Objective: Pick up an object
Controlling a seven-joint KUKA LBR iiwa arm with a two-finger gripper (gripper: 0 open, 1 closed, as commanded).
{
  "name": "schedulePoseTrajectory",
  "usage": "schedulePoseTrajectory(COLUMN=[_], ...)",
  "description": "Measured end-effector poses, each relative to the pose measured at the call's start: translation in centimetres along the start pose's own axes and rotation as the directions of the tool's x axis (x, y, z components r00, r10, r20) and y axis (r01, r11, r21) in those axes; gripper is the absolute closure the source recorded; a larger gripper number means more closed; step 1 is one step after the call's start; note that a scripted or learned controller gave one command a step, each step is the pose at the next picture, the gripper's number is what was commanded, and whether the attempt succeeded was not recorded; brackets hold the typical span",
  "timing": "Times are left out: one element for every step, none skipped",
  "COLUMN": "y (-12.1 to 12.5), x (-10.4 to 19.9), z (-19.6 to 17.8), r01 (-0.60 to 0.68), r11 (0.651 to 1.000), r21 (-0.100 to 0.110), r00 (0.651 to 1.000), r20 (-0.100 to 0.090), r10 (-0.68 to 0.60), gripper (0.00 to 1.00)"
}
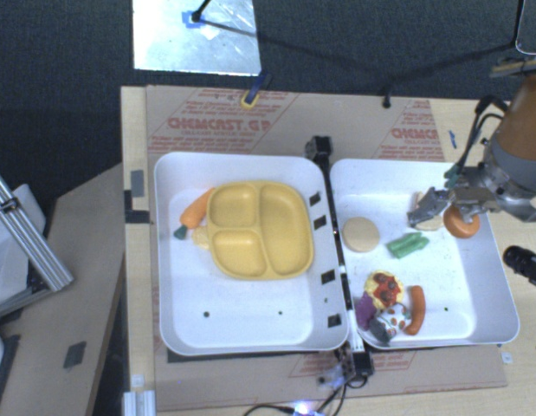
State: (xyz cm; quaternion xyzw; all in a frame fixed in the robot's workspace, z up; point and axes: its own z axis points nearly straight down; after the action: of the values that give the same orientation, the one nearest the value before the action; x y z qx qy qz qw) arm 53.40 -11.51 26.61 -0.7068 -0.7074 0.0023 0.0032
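Both bins: left bin [177,319] and right bin [493,306] smooth white plastic, slight sheen. Yellow divided tray [255,230] glossy plastic. Sheet under the bins [354,120] matt brown printed cardboard. Counter [77,276] pale wood-look, matt. Plate [196,22] at counter's far edge shiny metal. Tool [432,206] dull grey metal.

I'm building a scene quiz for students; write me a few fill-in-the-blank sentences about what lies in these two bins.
1. The yellow plastic divided plate lies in the ____ white bin.
2. The orange toy carrot touches the plate's ____ edge.
3. The plate has ____ compartments.
4. The green toy vegetable lies to the ____ of the round beige disc.

Missing words: left; left; three; right
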Motion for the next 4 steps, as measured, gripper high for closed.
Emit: schedulePoseTrajectory(y=[0.2, 0.7, 0.8, 0.9], x=[0.0, 0.5, -0.2, -0.8], z=[-0.4, 4.0, 10.0, 14.4], r01=[0.002, 0.001, 0.0, 0.0], r11=[1.0, 1.0, 1.0, 1.0], r21=[-0.009, -0.005, -0.005, -0.005], r00=[1.0, 1.0, 1.0, 1.0], r20=[0.001, 0.0, 0.0, 0.0], r10=[-0.002, -0.001, 0.0, 0.0], gripper=[0.0, 0.0, 0.0, 0.0])
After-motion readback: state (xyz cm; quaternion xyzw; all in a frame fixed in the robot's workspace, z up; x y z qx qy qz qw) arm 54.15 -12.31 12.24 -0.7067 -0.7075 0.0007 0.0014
